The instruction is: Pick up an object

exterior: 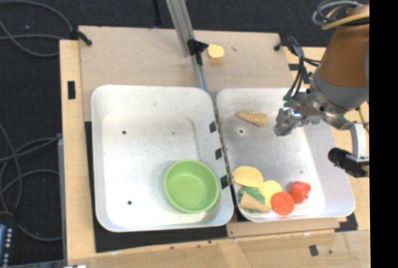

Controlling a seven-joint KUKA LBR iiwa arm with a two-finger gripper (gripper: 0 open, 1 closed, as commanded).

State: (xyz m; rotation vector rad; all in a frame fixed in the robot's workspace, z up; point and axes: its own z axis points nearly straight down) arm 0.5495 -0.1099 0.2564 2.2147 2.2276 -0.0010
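Your gripper [285, 124] hangs over the right bin [323, 195].
Just beside the cone [252, 117]; jaws, can't tell.

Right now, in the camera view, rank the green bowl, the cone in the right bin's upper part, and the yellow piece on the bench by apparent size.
1. green bowl
2. cone
3. yellow piece, though it lies farther back, so the gap from the cone is unsure.
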